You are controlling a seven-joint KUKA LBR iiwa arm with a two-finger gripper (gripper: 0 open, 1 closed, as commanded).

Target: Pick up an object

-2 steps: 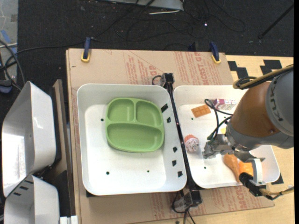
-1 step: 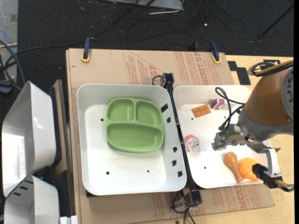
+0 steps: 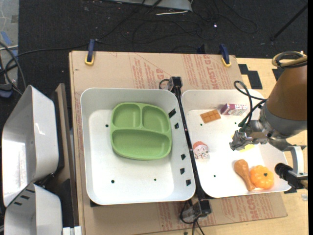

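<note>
The end effector [image 3: 240,142] hangs low in the right bin [image 3: 215,182], its grip too hard to tell, and should next drop onto the yellow thing [image 3: 248,147] just under it.

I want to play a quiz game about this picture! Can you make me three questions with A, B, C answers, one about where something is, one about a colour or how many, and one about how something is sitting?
1. Where is the green plate?
A. left bin
B. right bin
C. on the floor

2. What colour is the little pumpkin?
A. blue
B. orange
C. purple

3. How does the green plate sit?
A. flat, hollows up
B. upside down
C. standing on edge

Answers: 1 A, it lies in the left bin. 2 B, it is bright orange, in the right bin. 3 A, its three hollows face up.
</note>
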